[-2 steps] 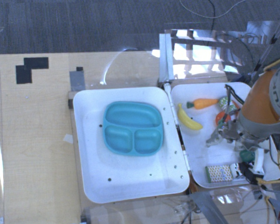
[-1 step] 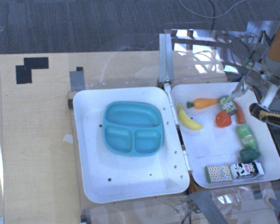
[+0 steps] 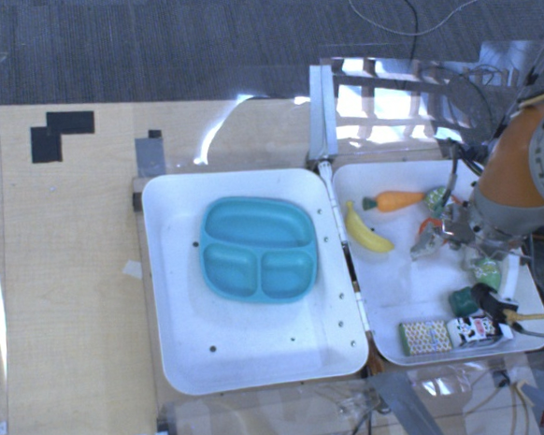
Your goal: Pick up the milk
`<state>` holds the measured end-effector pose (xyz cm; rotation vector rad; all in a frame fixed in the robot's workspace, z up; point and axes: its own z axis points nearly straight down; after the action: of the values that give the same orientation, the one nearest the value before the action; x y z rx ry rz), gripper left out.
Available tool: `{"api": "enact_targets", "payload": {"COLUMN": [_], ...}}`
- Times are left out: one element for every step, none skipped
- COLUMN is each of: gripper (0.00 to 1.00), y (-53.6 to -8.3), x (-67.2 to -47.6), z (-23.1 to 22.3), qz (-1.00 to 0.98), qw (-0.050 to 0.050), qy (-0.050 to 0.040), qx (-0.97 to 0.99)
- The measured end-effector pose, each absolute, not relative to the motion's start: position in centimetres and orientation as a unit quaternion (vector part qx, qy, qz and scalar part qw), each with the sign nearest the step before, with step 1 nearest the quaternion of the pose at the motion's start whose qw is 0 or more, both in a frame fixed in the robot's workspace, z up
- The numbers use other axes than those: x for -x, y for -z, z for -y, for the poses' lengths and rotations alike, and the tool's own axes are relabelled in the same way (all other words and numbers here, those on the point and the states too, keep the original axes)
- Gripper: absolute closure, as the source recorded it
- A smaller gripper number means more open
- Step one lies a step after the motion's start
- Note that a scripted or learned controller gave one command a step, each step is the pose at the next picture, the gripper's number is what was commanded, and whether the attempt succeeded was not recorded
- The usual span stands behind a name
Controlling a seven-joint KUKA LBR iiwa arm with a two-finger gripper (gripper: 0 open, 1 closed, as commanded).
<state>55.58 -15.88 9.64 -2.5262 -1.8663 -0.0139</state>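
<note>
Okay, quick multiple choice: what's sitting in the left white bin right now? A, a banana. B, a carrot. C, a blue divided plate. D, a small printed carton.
C: the blue divided plate lies in the left bin, while the banana, the carrot and the small printed carton all lie in the right bin.
</note>
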Motion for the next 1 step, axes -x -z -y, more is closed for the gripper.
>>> {"api": "enact_targets", "payload": {"gripper": [0.0], "y": [-8.96], "x": [-51.08], "z": [12.81], "qz": [0.646], "qw": [-0.006], "qy": [0.005], "qx": [0.763]}}
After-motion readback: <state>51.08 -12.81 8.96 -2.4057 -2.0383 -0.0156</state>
